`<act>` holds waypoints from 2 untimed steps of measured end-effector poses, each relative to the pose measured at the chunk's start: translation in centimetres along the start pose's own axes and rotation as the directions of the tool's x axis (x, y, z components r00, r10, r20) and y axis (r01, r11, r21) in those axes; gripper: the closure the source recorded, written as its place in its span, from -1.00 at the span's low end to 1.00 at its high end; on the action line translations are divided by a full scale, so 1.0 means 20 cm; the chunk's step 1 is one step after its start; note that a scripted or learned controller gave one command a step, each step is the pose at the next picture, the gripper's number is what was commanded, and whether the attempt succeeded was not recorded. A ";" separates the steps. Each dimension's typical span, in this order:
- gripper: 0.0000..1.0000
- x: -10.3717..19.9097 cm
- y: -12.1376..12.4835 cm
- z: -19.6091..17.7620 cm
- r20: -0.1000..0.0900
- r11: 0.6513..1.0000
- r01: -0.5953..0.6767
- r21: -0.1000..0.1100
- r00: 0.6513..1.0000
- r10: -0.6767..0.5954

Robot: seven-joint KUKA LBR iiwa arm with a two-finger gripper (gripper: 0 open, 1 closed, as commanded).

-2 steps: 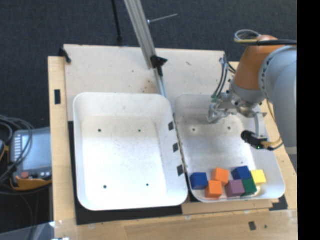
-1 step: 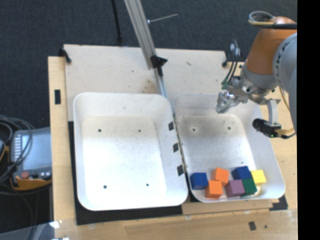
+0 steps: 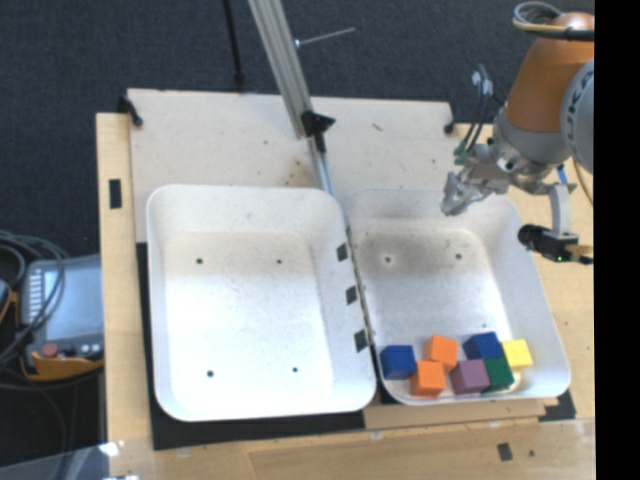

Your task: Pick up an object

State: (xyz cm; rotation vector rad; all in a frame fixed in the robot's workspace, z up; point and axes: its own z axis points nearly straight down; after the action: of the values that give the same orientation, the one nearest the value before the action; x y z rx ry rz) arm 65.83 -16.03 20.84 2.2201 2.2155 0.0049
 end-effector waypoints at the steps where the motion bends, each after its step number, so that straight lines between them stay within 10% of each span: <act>1: 1.00 0.25 -0.05 -0.08 -0.003 1.000 0.009 0.004 1.000 -0.008; 2: 1.00 0.50 -0.12 -0.05 -0.002 1.000 0.008 0.006 1.000 -0.008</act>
State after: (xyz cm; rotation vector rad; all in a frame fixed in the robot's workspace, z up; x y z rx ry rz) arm 63.39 -6.07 21.74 2.2156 2.2285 -0.0001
